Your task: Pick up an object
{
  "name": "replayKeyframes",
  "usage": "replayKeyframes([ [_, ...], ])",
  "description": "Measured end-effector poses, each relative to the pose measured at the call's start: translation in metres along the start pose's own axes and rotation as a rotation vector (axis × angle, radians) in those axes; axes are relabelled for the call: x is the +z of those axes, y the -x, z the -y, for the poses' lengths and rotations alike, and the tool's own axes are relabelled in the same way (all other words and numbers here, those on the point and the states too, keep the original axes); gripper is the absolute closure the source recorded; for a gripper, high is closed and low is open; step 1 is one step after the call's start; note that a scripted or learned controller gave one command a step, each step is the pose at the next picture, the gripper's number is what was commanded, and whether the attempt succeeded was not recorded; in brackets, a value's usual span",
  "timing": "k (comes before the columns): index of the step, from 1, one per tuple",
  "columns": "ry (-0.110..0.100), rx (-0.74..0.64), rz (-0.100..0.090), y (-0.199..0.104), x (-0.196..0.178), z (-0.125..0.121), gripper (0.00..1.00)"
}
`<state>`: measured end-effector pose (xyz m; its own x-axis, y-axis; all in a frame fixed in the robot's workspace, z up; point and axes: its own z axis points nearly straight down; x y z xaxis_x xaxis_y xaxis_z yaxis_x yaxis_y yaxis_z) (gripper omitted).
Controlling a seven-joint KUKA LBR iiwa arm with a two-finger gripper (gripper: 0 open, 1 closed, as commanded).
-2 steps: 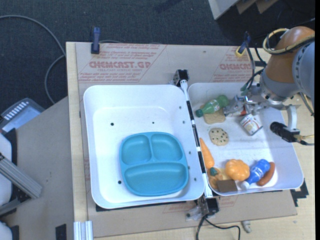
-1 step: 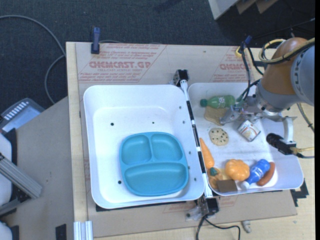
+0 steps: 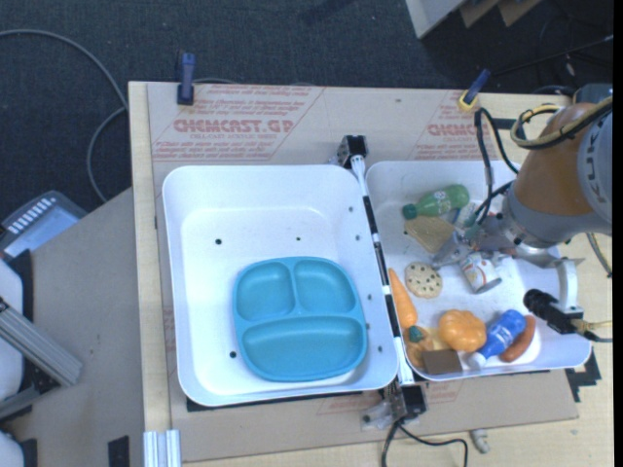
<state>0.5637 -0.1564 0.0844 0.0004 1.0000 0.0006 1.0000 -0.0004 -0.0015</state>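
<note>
The gripper (image 3: pixel 465 248) sits low in the right bin (image 3: pixel 389 185), in the right-middle of the frame, under the grey wrist and orange band of the arm (image 3: pixel 560 173) that comes in from the right edge. Whether it is released or clenched cannot be told: the wrist covers most of it and nothing is plainly seen in its grasp.

Just beside it, to its lower right, lies a small white can (image 3: pixel 480 274), tilted, its long axis running from upper left to lower right. Above and left of the gripper a tan wedge (image 3: pixel 430 232) lies flat with its point toward the lower right. Higher still a green bottle (image 3: pixel 437 202) lies on its side, its long axis almost level across the frame, its neck pointing left.

Lower left of the gripper rests a round cookie (image 3: pixel 423 279). Along the bin's left wall an orange carrot (image 3: pixel 402 301) lies with its long axis running steeply from upper left to lower right. Near the bottom edge sit an orange fruit (image 3: pixel 461 329), a brown block (image 3: pixel 440 361), a blue bottle (image 3: pixel 501 334) pointing lower left, and a red sausage (image 3: pixel 520 340) on the same slant.

The left bin (image 3: pixel 195 202), in the centre of the frame, holds a blue divided plate (image 3: pixel 299 317).
</note>
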Motion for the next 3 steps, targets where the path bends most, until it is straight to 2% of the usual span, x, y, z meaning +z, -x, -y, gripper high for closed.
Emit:
replayKeyframes([
  [1, 0.005, 0.0, 0.001, 0.0, -0.011, -0.001, 1.0],
  [2, 0.005, -0.001, 0.001, -0.055, -0.002, -0.005, 1.0],
  [3, 0.003, -0.001, 0.0, -0.099, -0.101, 0.021, 1.0],
])
